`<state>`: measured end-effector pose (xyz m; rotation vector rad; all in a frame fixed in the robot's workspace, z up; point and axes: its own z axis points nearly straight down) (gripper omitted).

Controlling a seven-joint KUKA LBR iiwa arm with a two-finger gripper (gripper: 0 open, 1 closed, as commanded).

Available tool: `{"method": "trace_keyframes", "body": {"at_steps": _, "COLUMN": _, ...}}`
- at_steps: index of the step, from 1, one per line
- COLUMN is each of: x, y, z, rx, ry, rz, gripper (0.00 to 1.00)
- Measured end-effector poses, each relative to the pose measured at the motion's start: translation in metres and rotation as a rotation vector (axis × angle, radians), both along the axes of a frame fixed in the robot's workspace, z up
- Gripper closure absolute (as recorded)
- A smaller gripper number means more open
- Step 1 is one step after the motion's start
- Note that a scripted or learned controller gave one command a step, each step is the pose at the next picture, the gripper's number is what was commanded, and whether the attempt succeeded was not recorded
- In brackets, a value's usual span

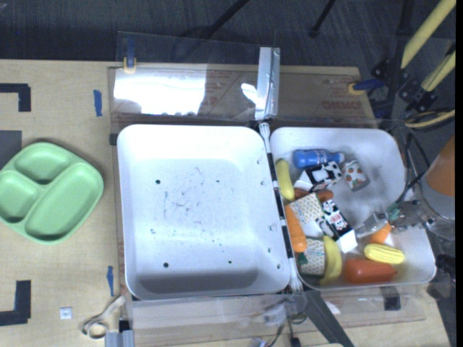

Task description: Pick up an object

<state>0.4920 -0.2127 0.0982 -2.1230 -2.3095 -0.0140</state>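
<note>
Gripper (400, 215) sits at the right bin's (383, 144) right wall; grip state — cannot tell. Just left and below it: orange carrot (381, 233), yellow corn (384, 254). Probably light, stiff, slick plastic toys. Pinch the corn across its middle.

Bright, even overhead light, slightly soft focus throughout. Strong white glare washes the clear panel (184, 92) behind the left bin (192, 147). Shadow pools along that bin's near wall. The floor at the top lies dim.
</note>
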Motion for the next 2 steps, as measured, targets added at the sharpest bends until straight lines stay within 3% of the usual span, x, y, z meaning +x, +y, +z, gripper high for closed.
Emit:
{"method": "trace_keyframes", "body": {"at_steps": 1, "x": 0.0, "y": -0.002, "z": 0.009, "rx": -0.004, "ry": -0.002, "rz": -0.002, "gripper": 1.0}}
{"method": "trace_keyframes", "body": {"at_steps": 2, "x": 0.078, "y": 0.067, "z": 0.121, "rx": -0.01, "ry": 0.002, "rz": -0.187, "gripper": 1.0}}
